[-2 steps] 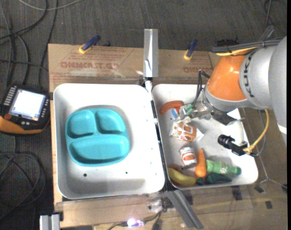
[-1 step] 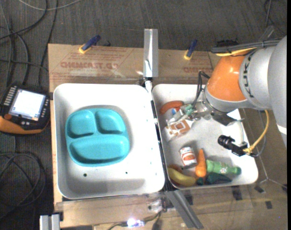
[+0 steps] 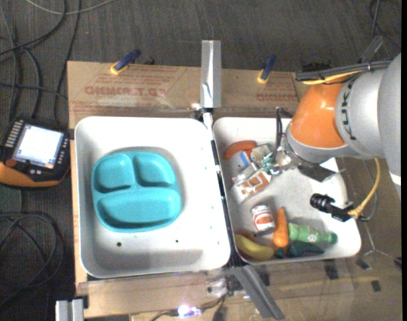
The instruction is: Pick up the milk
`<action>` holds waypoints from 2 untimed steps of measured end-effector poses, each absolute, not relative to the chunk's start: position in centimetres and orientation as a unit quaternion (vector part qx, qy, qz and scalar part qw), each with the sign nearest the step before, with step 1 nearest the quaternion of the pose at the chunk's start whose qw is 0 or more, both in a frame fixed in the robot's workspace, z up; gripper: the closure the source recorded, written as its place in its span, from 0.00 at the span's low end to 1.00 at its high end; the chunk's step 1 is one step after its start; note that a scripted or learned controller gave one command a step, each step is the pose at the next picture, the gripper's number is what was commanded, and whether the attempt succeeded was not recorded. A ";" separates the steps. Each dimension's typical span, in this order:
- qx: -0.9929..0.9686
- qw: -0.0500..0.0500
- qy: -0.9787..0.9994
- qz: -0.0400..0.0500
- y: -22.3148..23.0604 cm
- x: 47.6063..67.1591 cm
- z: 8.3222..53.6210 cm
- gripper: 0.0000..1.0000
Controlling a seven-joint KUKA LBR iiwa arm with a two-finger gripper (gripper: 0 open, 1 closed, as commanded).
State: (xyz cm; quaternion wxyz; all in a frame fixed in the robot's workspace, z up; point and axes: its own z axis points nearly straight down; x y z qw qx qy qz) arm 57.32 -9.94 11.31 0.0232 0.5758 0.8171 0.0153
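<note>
You are looking down on two white bins on the counter. The left bin (image 3: 83, 179) holds one turquoise divided plate (image 3: 138, 190). The right bin (image 3: 351, 243) holds one milk carton (image 3: 254, 181) near its centre, one can (image 3: 262, 217), one carrot (image 3: 281, 227), one banana (image 3: 254, 247) and one green bottle (image 3: 312, 234) toward six o'clock. The gripper (image 3: 276, 160) hangs just beside the carton at two o'clock; its opening cannot be made out.
</note>
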 end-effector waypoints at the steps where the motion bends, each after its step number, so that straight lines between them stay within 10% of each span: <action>1: 0.578 0.028 0.816 0.016 -10.3 57.6 12.5 1.00; 2: 0.577 0.020 0.816 0.013 -10.1 57.2 11.9 0.00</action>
